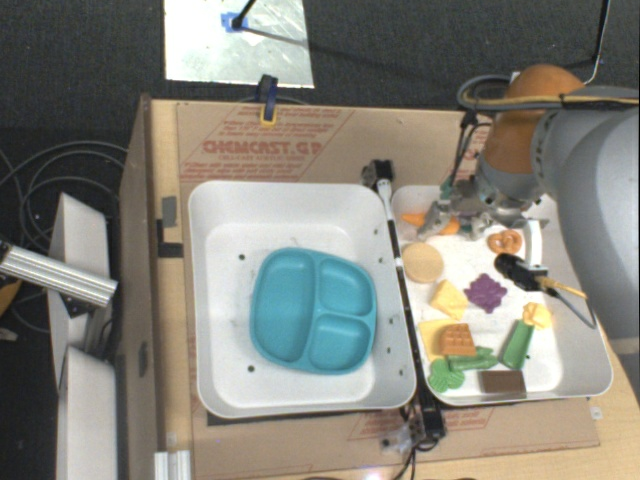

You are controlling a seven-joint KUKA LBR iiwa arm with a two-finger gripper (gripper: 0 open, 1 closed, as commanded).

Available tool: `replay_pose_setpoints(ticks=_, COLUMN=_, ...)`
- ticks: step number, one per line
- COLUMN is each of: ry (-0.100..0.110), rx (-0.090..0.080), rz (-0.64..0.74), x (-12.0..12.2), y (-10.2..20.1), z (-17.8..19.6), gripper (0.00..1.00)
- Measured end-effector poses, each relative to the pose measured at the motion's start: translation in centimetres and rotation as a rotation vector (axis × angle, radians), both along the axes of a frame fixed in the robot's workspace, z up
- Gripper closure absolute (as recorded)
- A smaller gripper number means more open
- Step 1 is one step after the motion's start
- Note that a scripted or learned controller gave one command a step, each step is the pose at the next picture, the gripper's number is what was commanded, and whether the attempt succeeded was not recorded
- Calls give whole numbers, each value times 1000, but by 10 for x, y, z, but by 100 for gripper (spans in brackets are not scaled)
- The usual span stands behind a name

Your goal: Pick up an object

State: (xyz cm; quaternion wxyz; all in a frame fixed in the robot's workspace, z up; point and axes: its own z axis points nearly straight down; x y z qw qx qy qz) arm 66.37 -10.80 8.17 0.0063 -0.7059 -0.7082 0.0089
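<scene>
the arm [590, 198] reaches from the right into the far left corner of the right bin [585, 373]. the left bin [215, 268] holds a teal plate [312, 310]. the gripper [440, 218] sits low; i cannot tell how its jaws stand. an orange piece [451, 227] lies right under it, seemingly lengthwise across the bin, with a tan disc [422, 262] just nearer the camera.

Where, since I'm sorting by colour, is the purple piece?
In the camera view, the purple piece lies about mid-way in the right bin, just right of the yellow wedge and below the pretzel.
</scene>
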Motion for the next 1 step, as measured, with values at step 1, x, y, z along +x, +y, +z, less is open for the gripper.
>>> replay_pose_setpoints(ticks=1, ry=0, rx=-4, rz=-1, x=0, y=5, z=0, gripper=0)
